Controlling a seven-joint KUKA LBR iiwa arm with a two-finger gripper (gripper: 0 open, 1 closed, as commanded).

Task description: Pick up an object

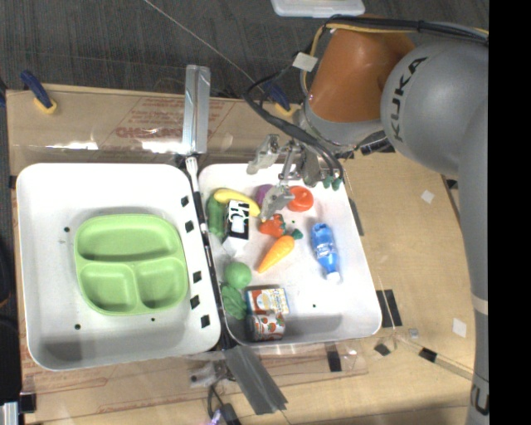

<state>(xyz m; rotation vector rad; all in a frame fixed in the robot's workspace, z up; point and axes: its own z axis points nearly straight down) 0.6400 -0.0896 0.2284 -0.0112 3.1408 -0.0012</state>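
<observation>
We see the gripper (280,197) low over the far end of the right bin (353,286), fingers spread above a tomato (299,198) and purple piece (264,195), holding nothing. The risk, we judge: toys crowd here, so closing may nudge the carrot (276,252) or catch two. The far rim sits close; open floor lies right, past the blue bottle (325,250).

purple item (264,196) — mostly hidden behind gripper (280,197); kind unclear. clear lid (318,7) — cut by top edge. can (267,313) label — too small to read.
</observation>
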